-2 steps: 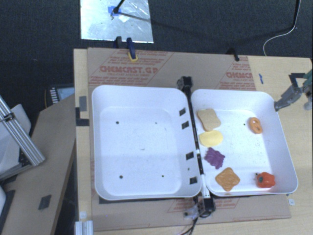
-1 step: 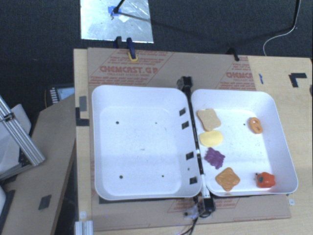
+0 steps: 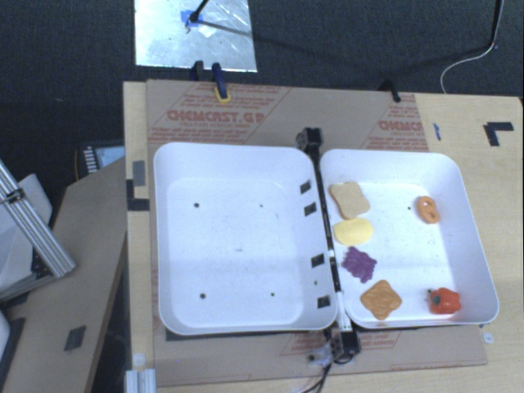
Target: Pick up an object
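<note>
The right bin (image 3: 458, 178) holds several small objects. A tan bread-like slice (image 3: 350, 199) lies near its left wall, with a pale yellow piece (image 3: 353, 232) just below it. Below these rest a purple cluster (image 3: 359, 264) and an orange-brown cookie shape (image 3: 381, 299). An orange ring-like piece (image 3: 427, 210) sits toward the right wall, and a red pepper-like object (image 3: 444, 300) lies in the front right corner.
The left bin (image 3: 164, 219) stands beside the right one, joined by a dark clip strip (image 3: 323, 236). Both rest on a cardboard sheet (image 3: 246, 113) over the bench. A shiny metal plate (image 3: 195, 21) lies at the back, an aluminium frame (image 3: 29, 228) at the left.
</note>
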